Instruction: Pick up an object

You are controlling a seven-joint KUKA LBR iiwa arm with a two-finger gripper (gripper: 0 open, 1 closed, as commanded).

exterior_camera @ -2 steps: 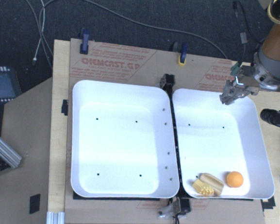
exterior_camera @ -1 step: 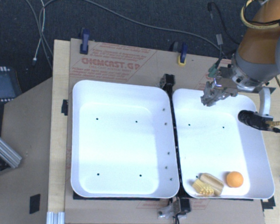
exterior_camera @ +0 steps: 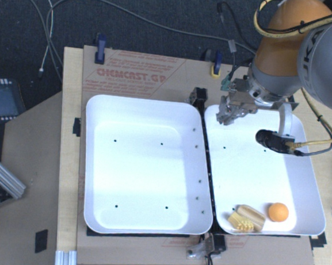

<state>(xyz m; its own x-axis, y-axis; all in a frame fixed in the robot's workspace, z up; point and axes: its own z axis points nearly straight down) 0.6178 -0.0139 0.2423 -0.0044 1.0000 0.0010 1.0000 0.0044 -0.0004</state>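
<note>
Hovering high over the shallow white right-hand bin (exterior_camera: 300, 187), metal two-finger gripper (exterior_camera: 230, 114) grip unclear; leaving round orange ball (exterior_camera: 278, 212) reachable.

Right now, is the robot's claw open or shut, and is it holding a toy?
Gripper: cannot be told; it hangs over the far end of the right bin, nothing seen in it.
</note>
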